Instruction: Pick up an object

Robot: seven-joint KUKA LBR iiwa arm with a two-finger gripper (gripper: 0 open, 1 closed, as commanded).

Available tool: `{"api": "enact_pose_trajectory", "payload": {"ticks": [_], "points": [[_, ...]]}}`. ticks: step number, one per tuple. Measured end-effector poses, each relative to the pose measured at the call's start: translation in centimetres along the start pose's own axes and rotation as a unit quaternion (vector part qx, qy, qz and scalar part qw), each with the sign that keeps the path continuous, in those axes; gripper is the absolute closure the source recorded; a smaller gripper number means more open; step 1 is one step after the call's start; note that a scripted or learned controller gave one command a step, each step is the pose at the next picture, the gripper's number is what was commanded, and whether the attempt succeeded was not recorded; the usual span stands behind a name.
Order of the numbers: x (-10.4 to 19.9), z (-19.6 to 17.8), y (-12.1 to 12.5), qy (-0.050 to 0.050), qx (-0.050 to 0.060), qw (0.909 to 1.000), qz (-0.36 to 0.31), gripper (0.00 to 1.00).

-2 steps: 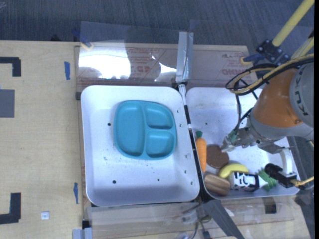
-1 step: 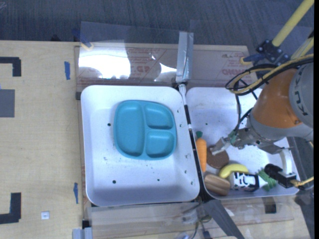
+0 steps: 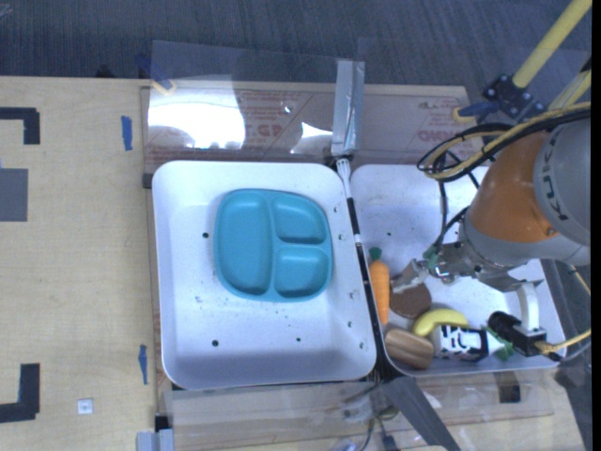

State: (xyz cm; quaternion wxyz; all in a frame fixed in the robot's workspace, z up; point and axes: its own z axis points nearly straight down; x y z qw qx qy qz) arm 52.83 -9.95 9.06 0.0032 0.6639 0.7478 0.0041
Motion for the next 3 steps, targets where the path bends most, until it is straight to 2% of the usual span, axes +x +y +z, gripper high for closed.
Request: {"api": "enact_pose_trajectory", "payload": {"ticks": [1,2,3], "points": [[0.5,-0.1,-2.4,-0.002,-0.004,0.9999,-0.013,0.0],[0.5,-1.2,-2.2,-0.001,-0.005,0.9999,-0.013,1.0],[0.5,-1.1,-2.3,-0.001,-0.004,0.9999,-0.013,0.0]]}}
